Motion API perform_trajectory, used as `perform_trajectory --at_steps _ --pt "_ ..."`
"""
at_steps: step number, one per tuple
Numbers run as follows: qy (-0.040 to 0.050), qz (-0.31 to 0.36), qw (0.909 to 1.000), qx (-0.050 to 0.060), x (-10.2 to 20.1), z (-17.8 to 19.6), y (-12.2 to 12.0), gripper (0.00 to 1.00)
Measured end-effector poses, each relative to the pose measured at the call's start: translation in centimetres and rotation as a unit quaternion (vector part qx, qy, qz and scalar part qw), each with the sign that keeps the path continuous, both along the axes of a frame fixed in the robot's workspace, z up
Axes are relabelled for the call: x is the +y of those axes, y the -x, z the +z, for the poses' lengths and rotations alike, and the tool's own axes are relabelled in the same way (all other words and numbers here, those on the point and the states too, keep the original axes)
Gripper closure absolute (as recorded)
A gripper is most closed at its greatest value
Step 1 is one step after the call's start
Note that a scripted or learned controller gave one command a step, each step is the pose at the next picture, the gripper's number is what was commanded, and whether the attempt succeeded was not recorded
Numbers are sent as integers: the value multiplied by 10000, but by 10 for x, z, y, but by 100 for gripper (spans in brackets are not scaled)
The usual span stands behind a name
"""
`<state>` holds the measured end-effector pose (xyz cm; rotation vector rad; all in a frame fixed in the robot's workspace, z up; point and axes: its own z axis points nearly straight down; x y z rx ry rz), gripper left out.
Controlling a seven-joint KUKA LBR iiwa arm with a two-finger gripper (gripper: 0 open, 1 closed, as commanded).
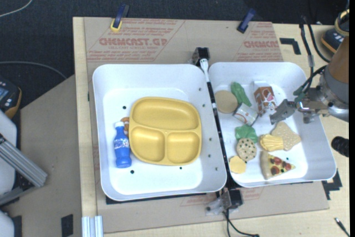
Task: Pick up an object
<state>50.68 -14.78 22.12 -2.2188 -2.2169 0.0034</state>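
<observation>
Where right bin crowds, gripper hangs near rim; opening indiscernible.

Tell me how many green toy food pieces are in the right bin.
2: a dark green leaf-shaped piece near the bin's middle top, and a green piece lower down. Others may be hidden.

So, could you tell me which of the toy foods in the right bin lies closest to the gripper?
The pale tan cracker, just below the gripper. The pizza slice and cookie sit farther toward the bin's near edge.
</observation>
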Motion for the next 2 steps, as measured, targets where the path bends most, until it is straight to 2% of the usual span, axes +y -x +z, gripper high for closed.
perform_trajectory --at_steps 1,2 --pt "-7 6 10000 13 10 -59 3 0" --pt "-4 4 10000 7 12 -102 2 0"
